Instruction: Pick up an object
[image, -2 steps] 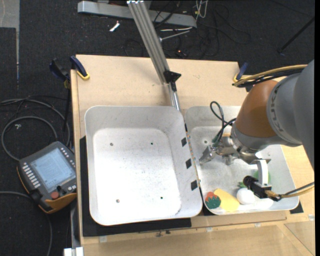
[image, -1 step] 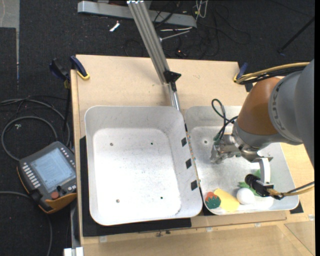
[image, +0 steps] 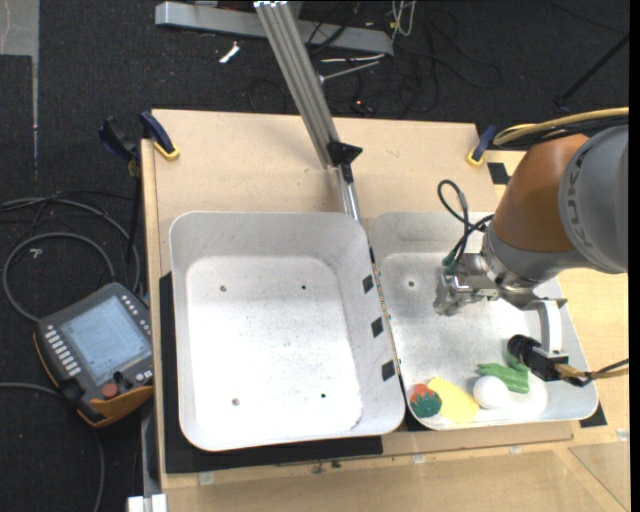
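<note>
The gripper (image: 453, 292) hangs over the middle of the right bin (image: 408, 258), above a bare part of its floor. From where I stand I cannot tell how far it is open, and I cannot tell if it has hold of anything. The things to pick all lie together along the near edge of this bin, near and to the right of the gripper and well apart from it: a small red and green toy (image: 426, 399) most to the left, a flat yellow piece (image: 457, 404) touching it, then a white round object (image: 490, 392), and a green piece (image: 508, 375) just beside that on the far side. The left bin (image: 270, 320) has no part in this step. I think the arm must first travel toward the near edge before it goes down. The crowding is the difficulty, because a descent between two pieces could push both away. The red and green toy seems to me the better target, since its left side is free. The white one is round and may roll out of a grip. The bin wall is close, so the descent should be straight and slow.
</note>
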